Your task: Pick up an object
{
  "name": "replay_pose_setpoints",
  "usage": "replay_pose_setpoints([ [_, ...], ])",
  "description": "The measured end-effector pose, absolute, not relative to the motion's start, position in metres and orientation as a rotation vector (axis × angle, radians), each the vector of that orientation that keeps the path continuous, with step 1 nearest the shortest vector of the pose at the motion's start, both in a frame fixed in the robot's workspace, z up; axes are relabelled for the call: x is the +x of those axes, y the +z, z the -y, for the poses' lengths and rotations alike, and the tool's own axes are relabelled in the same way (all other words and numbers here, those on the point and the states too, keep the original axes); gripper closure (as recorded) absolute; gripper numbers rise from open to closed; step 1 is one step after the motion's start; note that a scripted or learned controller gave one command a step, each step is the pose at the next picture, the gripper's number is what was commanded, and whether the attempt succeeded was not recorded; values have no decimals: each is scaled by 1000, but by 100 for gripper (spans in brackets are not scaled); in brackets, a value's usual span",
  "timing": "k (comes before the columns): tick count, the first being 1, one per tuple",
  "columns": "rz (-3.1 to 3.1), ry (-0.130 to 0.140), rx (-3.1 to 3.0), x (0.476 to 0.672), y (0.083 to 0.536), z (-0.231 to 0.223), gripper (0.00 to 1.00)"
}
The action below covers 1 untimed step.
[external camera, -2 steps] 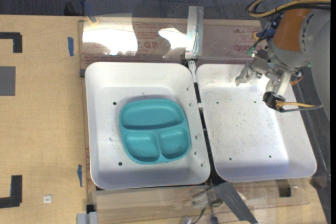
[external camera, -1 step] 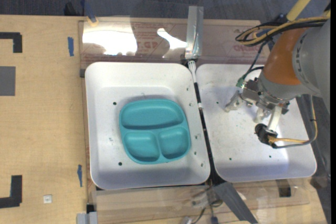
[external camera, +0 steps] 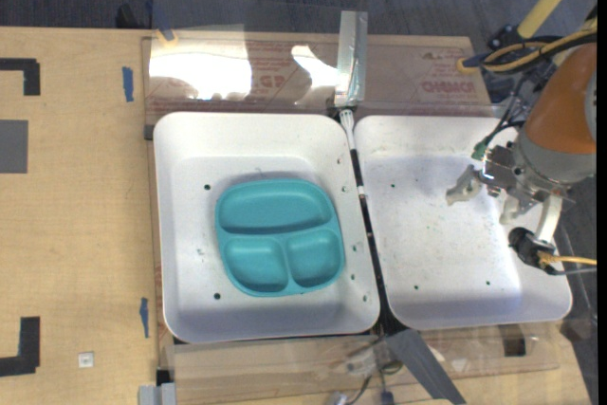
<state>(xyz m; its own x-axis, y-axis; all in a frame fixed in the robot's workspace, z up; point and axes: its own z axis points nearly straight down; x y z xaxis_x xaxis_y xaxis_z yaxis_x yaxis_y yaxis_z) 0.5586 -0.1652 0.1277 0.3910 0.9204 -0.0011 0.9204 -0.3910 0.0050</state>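
My arm (external camera: 569, 109): reaching in from the right, hanging over the right bin (external camera: 427, 280).
My gripper (external camera: 500, 190): hovering over the right bin's right half, nothing sitting between the fingers; whether they are spread or pressed together I cannot tell.
Tray (external camera: 279, 237): a teal divided tray is lying flat in the left bin (external camera: 180, 156), well apart from my gripper.

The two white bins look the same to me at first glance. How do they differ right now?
The left bin holds a teal divided plate lying flat near its middle; the right bin has bare floor with small dark specks. The gripper hangs over the right bin's right side, while nothing hangs over the left bin. Both are shallow, white, with rounded corners, and sit side by side, meeting along a dark seam.
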Motion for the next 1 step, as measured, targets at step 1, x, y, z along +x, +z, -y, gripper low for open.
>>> replay_pose_setpoints([
  [1, -1786, 7, 2581, 541, 87, 161, 0],
])
